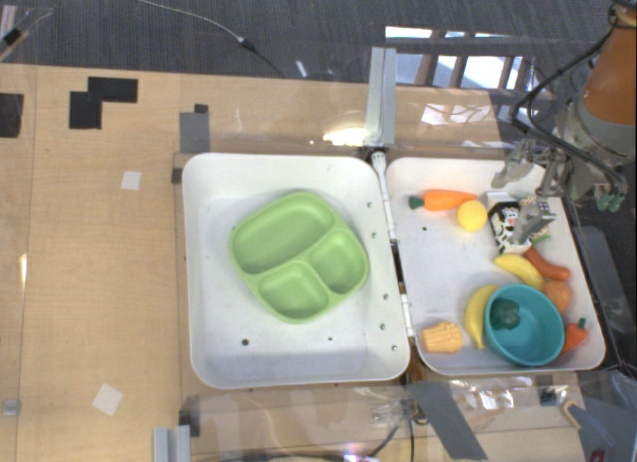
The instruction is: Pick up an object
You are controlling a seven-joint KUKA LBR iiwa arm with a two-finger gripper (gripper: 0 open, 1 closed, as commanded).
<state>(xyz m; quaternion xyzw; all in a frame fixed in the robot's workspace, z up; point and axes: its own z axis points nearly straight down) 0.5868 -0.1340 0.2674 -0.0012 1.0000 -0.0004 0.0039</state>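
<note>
The gripper (535,213) hangs over the far right part of the right bin (438,271), near that bin's far-right corner. Whether it is wide or narrow cannot be told from this slant, and nothing can be seen held in it.

The things to pick lie in the same bin, toward the right edge of the tabletop (100,251). An orange carrot (448,199) lies along the far side, its thick end touching or almost touching a yellow lemon (472,216), which sits just left of the gripper. Nearer the front edge, a small banana (520,269) lies just under the gripper, with a reddish-orange piece (552,269) beside it (too small to name). A teal bowl (526,326) fills the bin's near-right corner. A second banana (480,316) curves against the bowl's left side, and a piece of corn (443,337) lies just left of that, by the near rim.

The left bin (214,331) holds a green divided plate (299,256), flat in its middle and turned at a slant.
</note>
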